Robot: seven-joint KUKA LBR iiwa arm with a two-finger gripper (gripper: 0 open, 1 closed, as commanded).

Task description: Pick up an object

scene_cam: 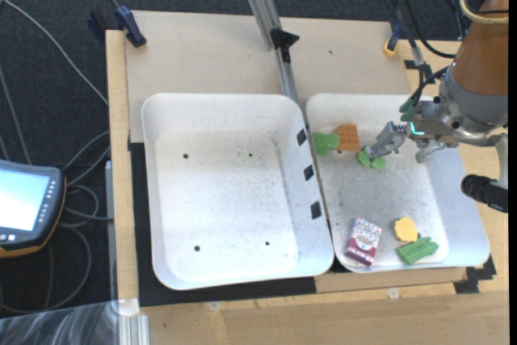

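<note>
Risk lies in a glancing pinch; hand [380, 148] sits atop small green piece [374, 161], finger spread unreadable; piece may squirt aside.

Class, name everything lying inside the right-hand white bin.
In the right bin: an orange block, green pieces, a small packet, a yellow piece, a green bundle. The gripper hides anything beneath it.

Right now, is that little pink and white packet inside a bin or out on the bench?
Inside. The pink and white packet lies flat on the floor of the right bin, near its front rim, beside a yellow piece.
</note>
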